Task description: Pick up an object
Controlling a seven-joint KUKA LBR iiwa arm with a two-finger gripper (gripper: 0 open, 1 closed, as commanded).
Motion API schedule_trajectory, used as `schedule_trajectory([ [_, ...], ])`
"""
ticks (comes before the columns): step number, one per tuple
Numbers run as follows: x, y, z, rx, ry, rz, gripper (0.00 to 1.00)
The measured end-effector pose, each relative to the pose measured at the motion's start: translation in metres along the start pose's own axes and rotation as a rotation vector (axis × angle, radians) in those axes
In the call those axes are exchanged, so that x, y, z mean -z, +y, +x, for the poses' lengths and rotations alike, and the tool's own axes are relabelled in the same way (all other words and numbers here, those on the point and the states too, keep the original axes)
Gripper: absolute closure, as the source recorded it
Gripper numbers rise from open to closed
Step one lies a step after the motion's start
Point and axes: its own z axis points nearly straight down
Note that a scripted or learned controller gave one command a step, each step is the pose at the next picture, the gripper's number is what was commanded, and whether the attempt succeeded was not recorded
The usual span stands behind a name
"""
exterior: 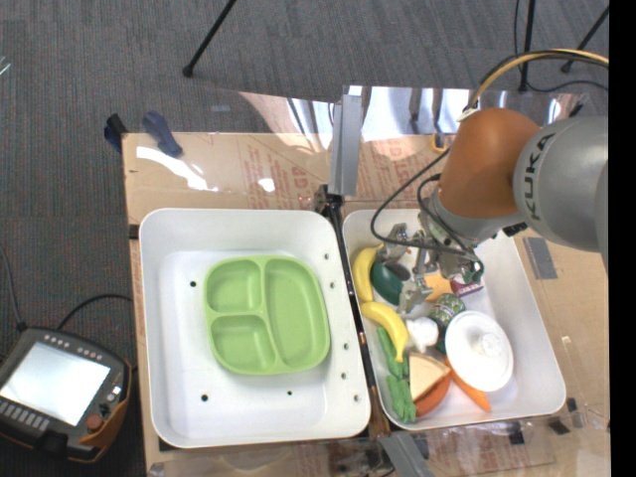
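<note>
My gripper (415, 262) hangs low over the back middle of the right bin (537, 351), under the orange wrist band. Right beneath and beside it lie a dark green rounded item (388, 283) and a small orange piece (435, 286). Two bananas sit to its left, one (364, 269) along the bin's left wall and one (389, 324) further forward. A white round lid or bowl (479, 350), a bread slice (427, 373), a green bean pod (397, 386) and a carrot (471, 394) fill the front. I see nothing clearly between the fingers.
The left bin (169, 251) holds a green three-compartment plate (266, 313). A metal divider post (343, 152) rises behind the bins. A teach pendant (60, 386) lies on the floor at the left front. Tripod legs stand at the back.
</note>
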Motion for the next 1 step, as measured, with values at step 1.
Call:
schedule_trajectory([
  [1,0.0006,-0.0401,0.0523,0.016,0.0,0.002,0.0],
])
